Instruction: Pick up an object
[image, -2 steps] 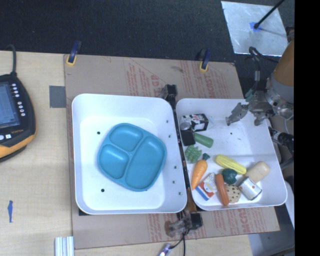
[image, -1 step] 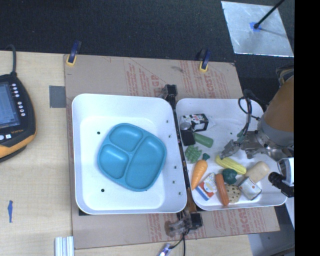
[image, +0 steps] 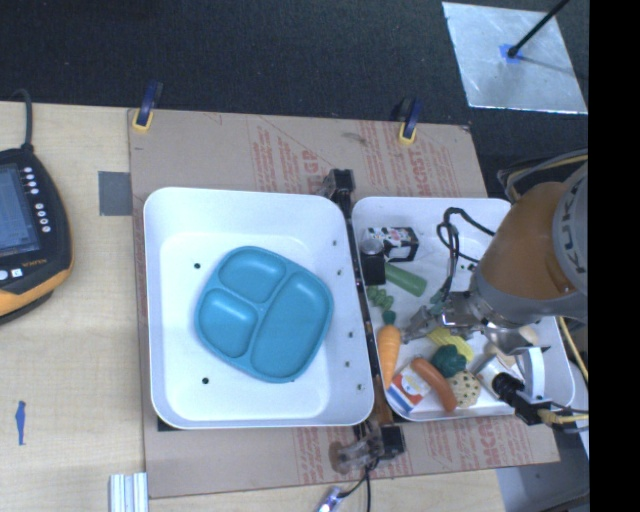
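Reaching in from the right, the arm (image: 530, 250) hangs low over the right bin (image: 400, 208), where all the small pickable things lie, so any grasp has to happen there. Its tool (image: 455, 318) sits just above the heap in the bin's middle; the metal parts blur together there, so whether it is wide or narrow cannot be told, and nothing can be seen held in it.

Directly under and beside the tool lie a yellow-green toy (image: 450, 354), a carrot (image: 388, 350) along the bin's left wall, a sausage (image: 436, 383), a red-and-white carton (image: 404, 392) and a spotted cracker (image: 463, 389). A green cylinder (image: 406, 279) and a small black-and-white piece (image: 390, 239) rest farther back, apart from the tool.

The left bin (image: 165, 300) holds a blue divided plate (image: 264, 313), well away from the arm, probably serving as a drop-off place.

Judging by the low, centred pose, the pick is in its descent or closing stage, and the yellow-green toy looks the likeliest target. Crowding is the risk: neighbours touch, so the tool may nudge or pinch two at once.
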